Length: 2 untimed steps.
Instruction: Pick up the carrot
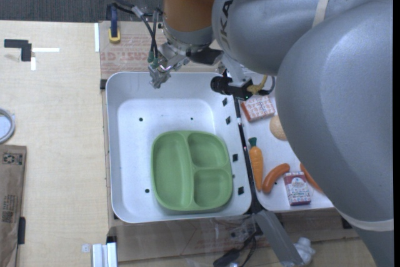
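The carrot (255, 161) is orange with a green top and lies in the right bin (265, 202), close against that bin's left wall, pointing toward the front. My gripper (159, 76) hangs at the far rim of the left bin (125, 153), well to the left of and beyond the carrot. Its fingertips are small and dark against the rim, and nothing shows between them. The big grey arm with the orange band covers much of the right bin.
A green divided plate (190, 170) lies in the left bin. Beside the carrot in the right bin are a sausage (275, 177), a small red carton (297, 189), a red-and-white box (258, 109) and a tan round item (277, 128). A wooden bench top (50, 134) spreads left.
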Tool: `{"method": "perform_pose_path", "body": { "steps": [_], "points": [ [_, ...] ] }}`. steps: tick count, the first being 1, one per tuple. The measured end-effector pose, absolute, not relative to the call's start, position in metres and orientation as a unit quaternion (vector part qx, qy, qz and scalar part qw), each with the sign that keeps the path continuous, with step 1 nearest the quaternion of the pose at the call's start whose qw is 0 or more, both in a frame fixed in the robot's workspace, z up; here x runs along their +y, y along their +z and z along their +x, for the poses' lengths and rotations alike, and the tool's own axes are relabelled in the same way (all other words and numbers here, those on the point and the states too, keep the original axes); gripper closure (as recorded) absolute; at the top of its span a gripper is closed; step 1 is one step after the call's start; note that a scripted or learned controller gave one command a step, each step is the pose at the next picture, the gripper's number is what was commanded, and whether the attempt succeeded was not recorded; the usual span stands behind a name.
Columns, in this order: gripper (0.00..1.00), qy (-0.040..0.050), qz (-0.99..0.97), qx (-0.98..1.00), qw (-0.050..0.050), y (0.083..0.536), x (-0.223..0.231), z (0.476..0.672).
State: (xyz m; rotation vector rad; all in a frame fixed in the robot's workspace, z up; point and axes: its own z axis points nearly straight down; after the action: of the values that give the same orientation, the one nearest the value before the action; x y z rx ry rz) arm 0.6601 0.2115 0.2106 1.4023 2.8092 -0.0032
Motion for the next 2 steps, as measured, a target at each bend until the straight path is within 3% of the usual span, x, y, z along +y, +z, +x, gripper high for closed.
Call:
{"method": "perform_pose_path", "body": {
  "steps": [1, 2],
  "points": [
    [1.00, -0.0011, 0.447, 0.894, 0.002, 0.220, 0.210, 0.661],
    [1.00, -0.0004, 0.326, 0.946, 0.000, 0.207, 0.221, 0.658]
  ]
}}
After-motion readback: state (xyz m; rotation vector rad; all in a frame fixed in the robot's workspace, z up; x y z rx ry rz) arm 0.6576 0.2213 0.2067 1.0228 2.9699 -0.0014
